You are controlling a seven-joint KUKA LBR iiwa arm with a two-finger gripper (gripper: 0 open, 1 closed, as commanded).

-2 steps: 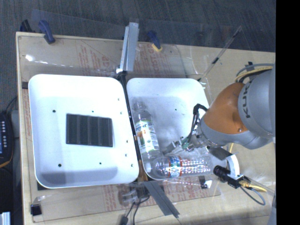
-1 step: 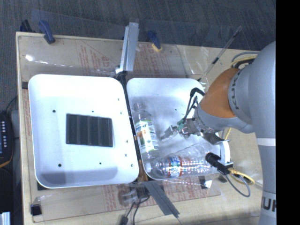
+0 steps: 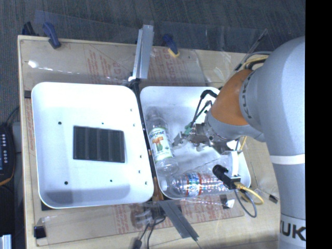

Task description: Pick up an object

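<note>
A: Claw [image 3: 188,137] is low in the right bin [image 3: 174,95], near its middle. Can't tell if open or shut, wrist blocks it. Nothing visibly held.

B: OK, L to R?

A: Left bin [image 3: 46,100], just a dark slotted panel [image 3: 98,143] on the floor. Then the upright-label bottle [image 3: 160,145] along the right bin's left wall, just beside the claw. Second clear bottle [image 3: 196,184] lies along the near wall.

B: Risks?

A: Imo the clear plastic is slick and round, so either bottle could roll or squirt out. The one on the wall leaves little room for a finger. Cables [image 3: 199,108] by the wrist may snag.
</note>
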